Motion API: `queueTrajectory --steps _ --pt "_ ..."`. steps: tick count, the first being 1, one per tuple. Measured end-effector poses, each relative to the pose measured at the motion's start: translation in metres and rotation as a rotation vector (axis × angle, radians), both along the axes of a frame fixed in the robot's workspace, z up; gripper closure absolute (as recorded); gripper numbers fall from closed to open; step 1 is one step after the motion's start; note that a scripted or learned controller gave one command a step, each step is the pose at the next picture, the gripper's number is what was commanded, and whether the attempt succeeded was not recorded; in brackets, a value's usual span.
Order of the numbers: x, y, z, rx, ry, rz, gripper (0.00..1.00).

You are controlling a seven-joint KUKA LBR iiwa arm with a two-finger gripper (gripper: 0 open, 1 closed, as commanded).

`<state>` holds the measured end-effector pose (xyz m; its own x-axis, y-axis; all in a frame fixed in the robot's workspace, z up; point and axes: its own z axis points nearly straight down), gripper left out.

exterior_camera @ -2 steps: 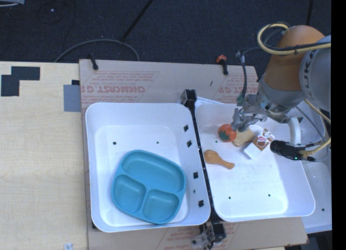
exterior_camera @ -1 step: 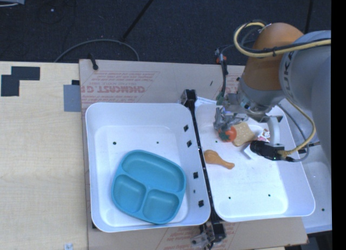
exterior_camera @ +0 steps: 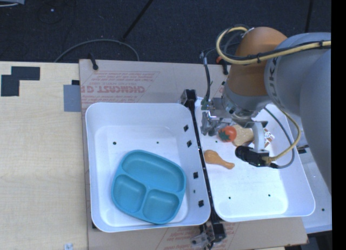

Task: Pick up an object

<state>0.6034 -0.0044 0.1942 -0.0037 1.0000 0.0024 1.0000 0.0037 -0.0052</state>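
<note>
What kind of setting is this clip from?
Most likely a robotics lab: a robot arm over two white bins on a bench, loose cables on dark floor behind, and toy items like a blue tray.

the gripper sits low in the right bin, hard against the divider wall on its left. a small orange-red object and a tan drumstick-shaped piece crowd just beside and below it. beyond those, toward the near rim, the floor lies open.
</note>
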Motion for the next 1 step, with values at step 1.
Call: queueTrajectory --steps 1 --pt "-0.0149 0.0411 0.0053 0.0 0.0 0.0 1.0"
